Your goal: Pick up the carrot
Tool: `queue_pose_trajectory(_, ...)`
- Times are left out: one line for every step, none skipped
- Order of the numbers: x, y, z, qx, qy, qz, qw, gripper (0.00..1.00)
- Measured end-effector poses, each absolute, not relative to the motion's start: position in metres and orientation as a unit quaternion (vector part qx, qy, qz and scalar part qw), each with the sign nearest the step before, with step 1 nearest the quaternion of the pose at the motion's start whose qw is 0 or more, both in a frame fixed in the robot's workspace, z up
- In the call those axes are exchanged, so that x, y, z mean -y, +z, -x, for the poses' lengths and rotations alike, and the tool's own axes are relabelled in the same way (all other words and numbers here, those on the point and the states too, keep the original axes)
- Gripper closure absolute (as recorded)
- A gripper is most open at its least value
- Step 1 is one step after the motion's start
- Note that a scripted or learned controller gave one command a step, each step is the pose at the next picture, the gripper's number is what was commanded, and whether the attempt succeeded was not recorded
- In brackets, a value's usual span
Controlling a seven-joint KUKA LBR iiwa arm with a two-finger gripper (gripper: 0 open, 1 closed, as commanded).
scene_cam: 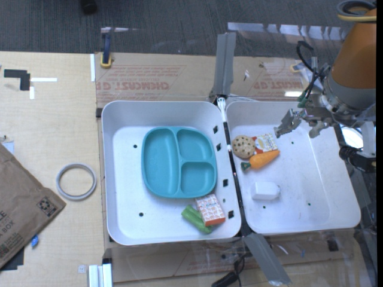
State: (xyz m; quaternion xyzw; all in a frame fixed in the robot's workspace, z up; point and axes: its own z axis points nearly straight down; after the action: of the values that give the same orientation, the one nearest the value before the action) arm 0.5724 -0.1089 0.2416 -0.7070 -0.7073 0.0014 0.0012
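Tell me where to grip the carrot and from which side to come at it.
Grip the carrot across its thick orange middle, coming down from above. It lies flat and slanted, green end toward the bins' divider, tip up-right. The cookie and a packet crowd its upper-left side, so probably close the fingers across its narrow width, clear of them. The gripper hovers up-right.

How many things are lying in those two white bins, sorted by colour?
Teal: 1, the divided plate
Green: 1, the green piece
Red and white: 2, the carton and the packet
Brown: 1, the cookie
Orange: 1, the carrot
White: 1, the white block
Total: 7
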Motion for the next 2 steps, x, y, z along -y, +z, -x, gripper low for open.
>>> queue_pose_trajectory(0.095,0.152,-0.567,0.669,0.0015,0.743,0.001,0.00)
queue_pose_trajectory(0.103,0.091,-0.575,0.682,0.0007,0.732,0.000,0.00)
